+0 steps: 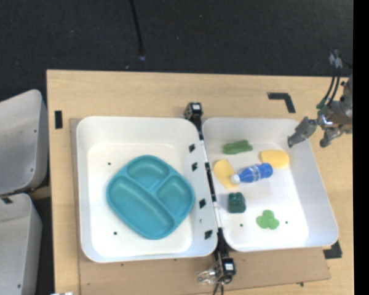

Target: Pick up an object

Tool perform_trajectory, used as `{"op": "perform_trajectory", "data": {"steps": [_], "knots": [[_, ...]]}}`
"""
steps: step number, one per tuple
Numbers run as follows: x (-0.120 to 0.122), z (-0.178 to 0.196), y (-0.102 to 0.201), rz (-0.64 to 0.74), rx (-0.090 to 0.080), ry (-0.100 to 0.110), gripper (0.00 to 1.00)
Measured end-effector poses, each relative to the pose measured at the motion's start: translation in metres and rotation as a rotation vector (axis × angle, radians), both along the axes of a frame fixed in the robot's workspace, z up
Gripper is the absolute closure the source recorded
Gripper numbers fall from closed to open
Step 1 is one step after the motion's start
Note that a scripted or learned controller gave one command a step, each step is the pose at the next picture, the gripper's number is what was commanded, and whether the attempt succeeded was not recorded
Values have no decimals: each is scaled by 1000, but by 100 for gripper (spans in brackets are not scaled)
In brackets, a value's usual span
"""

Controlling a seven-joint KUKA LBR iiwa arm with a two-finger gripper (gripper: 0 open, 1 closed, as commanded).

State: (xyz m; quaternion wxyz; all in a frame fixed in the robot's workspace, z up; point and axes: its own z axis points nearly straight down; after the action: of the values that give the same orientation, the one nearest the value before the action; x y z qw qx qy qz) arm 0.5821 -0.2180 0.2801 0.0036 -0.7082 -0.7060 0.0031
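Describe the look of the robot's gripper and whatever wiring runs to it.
At the right edge of the camera view, the gripper is a small grey metal piece with two dark grey jaws that splay apart like short prongs. Its body has a pale, shiny patch in the middle. Thin dark cables loop down to it from above, with a small greenish spot beside them. No markings are legible at this size.
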Motion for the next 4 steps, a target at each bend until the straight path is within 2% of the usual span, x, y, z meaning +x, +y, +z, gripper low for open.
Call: {"op": "perform_trajectory", "data": {"steps": [1,2,3,4], "knots": [[2,7,1,3,-2,-11,0],[-2,-50,-3,3,-3,-12,0],[5,-109,-4,0,-3,-11,0],[1,-161,-3,-1,-4,-19,0]]}}
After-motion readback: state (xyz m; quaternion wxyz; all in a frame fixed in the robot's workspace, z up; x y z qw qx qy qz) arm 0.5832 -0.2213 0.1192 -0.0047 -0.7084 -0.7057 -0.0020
